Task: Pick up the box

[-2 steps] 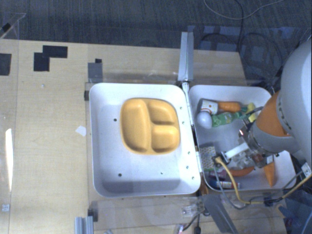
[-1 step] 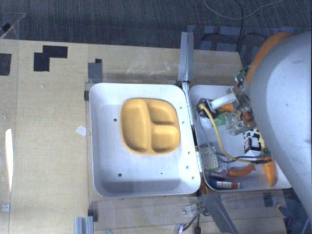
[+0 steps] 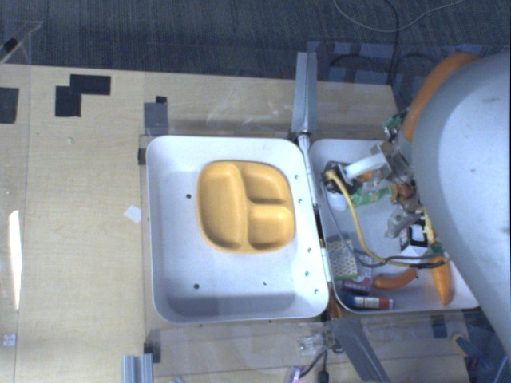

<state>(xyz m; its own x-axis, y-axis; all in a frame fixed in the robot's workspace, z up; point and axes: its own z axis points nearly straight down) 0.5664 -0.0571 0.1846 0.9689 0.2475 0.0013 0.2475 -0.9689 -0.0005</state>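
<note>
Pale wooden bench top, dark carpet beyond it, two shallow white bins side by side. In the left white bin sits a yellow moulded plastic tray. The small grey speckled box lies at the lower left of the right white bin, long axis roughly up-frame (edges blurred). Right of it hangs the grey arm's gripper, among yellow cable; whether it grasps anything, I cannot tell.
</note>
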